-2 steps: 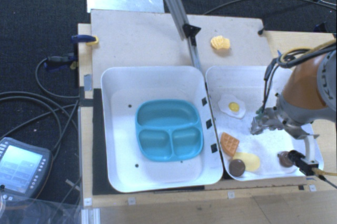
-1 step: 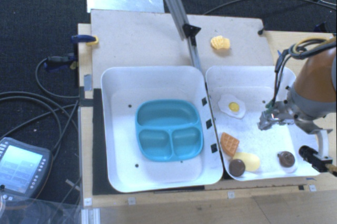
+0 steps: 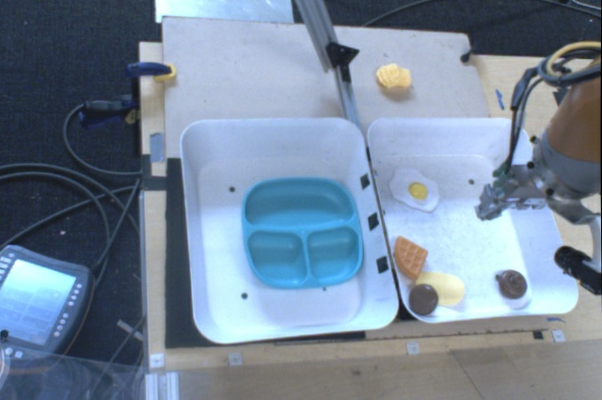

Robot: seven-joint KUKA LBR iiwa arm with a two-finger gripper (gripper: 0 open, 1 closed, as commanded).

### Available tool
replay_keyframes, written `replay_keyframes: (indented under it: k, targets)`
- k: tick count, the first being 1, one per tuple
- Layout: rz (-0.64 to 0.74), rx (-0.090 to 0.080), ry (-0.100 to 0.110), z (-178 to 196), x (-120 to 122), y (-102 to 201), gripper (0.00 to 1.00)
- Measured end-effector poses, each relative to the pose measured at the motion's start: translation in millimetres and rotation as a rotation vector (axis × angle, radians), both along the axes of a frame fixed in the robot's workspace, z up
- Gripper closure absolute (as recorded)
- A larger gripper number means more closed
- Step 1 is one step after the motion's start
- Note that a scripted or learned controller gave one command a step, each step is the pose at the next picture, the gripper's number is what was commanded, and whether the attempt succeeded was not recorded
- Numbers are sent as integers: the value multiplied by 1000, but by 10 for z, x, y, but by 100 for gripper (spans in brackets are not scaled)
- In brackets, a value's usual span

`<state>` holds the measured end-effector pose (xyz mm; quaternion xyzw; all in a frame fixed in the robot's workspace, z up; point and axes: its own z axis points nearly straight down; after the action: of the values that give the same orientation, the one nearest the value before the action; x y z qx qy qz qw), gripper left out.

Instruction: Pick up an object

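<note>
The two-finger tool (image 3: 489, 205) is positioned over the right-hand shallow white plastic bin (image 3: 470, 136), near that bin's right wall. Whether its jaws are parted or closed cannot be told, and nothing is seen gripped by it.

**Candidate objects.** No single object is named by the task. The nearest candidates are located as follows:
- A flat white toy fried egg with a yellow yolk (image 3: 415, 191), in the middle of the bin toward the divider.
- A small round dark-brown toy piece (image 3: 512, 284), near the bin's front right corner.
- An orange square toy waffle (image 3: 409, 256), a pale yellow oval toy (image 3: 446, 288) and a second dark-brown round piece (image 3: 422, 298), clustered at the bin's front left corner and touching one another.

**Risks.**
- The fried egg is judged too flat for a secure hold; it may be slid rather than lifted.
- In the cluster, a neighbouring piece is likely to be struck or dragged along.
- The brown piece by the front right corner may be blocked by the bin wall.

**Orientation.** The egg is slightly elongated, with its long axis running from the bin's rear left toward its front right. The yellow oval lies roughly parallel to the front edge. The round pieces have no long axis.
</note>
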<state>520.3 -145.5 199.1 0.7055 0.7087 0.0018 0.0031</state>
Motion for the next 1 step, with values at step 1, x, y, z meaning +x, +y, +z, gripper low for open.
replay_keyframes:
  k: [1]
  targets:
    - [1,-1,-3,637,1,-45,100]
